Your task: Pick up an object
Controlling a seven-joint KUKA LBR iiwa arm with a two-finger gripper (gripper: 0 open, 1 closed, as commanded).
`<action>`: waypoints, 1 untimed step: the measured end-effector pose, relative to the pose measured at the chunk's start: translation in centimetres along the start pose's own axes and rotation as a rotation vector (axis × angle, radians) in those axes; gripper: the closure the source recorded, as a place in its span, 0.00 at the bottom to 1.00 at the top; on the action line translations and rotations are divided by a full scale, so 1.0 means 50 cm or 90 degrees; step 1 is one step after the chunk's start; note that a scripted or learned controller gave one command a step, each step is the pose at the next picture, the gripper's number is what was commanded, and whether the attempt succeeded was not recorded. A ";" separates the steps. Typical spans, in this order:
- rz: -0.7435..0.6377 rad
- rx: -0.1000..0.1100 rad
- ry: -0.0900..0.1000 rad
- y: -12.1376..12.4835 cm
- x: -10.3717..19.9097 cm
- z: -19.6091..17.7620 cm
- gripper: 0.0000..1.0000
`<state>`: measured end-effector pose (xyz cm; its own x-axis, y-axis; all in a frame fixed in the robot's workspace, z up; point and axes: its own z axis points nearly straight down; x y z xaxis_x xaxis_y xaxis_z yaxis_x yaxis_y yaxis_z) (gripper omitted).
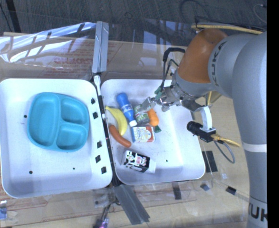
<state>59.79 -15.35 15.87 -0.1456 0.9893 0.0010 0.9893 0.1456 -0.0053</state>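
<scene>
Nothing is seen lifted yet, so the task is judged to be at its start, with reaching, closing and raising all left to do. Nearest the camera in the right bin (191, 167), a black-and-white carton (138, 161) is found lying flat at about six o'clock from the heap, apart from the rest. Above it a sausage (119, 135) and a small juice box (142, 134) are set side by side, with a banana (118, 119) touching the sausage at its upper end. Farther back, a blue bottle (125, 108) is laid at about eleven o'clock from the juice box, and a carrot (153, 117) with a crumpled wrapper (142, 111) beside it completes the heap. The gripper (164, 100) is held just at one to two o'clock from the carrot, near but not shown touching it; whether it is spread or pressed together cannot be told, as the tips are lost against the clutter. In the left bin (11, 175), a blue divided plate (58, 121) is seen, well apart at nine o'clock.
</scene>
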 end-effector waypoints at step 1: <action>0.013 -0.006 -0.004 0.006 -0.095 0.109 0.00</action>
<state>60.75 -20.02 10.41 -0.1254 0.9921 -0.0048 0.9921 0.1254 0.0041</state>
